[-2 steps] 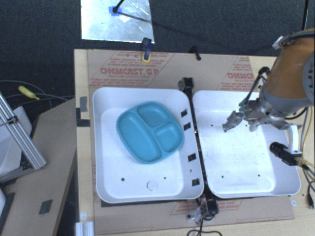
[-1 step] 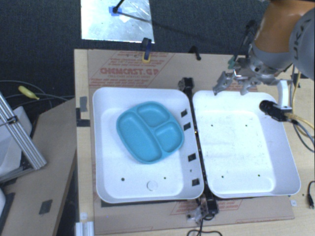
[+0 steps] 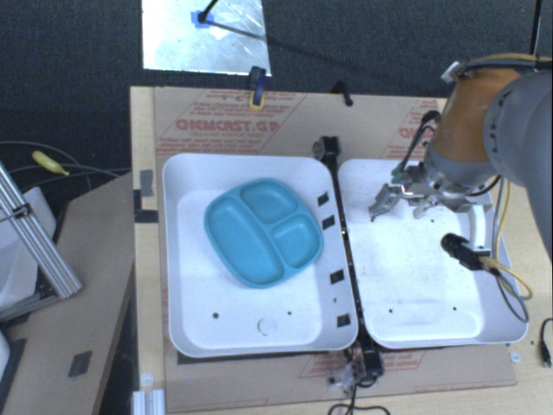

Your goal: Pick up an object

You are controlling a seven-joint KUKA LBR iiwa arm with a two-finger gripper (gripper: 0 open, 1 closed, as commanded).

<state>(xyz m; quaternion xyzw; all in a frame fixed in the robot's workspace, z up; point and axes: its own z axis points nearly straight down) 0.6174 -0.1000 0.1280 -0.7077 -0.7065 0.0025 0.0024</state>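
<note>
Here, blue tray [image 3: 263, 231] lies in left bin [image 3: 186, 318].

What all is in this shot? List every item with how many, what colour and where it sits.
Bins: two, white, side by side on the bench.
Divided plate: one, light blue, lying flat in the left bin.
Cardboard sheet: one, tan with red print, under the bins.
Clamp: one, blue and yellow, on the cardboard's far edge.
Reflective sheet: one, silvery, beyond the bench at top.
Arm: one, grey with an orange band, reaching from the right.
Gripper: one, metallic, above the right bin's far part.
</note>
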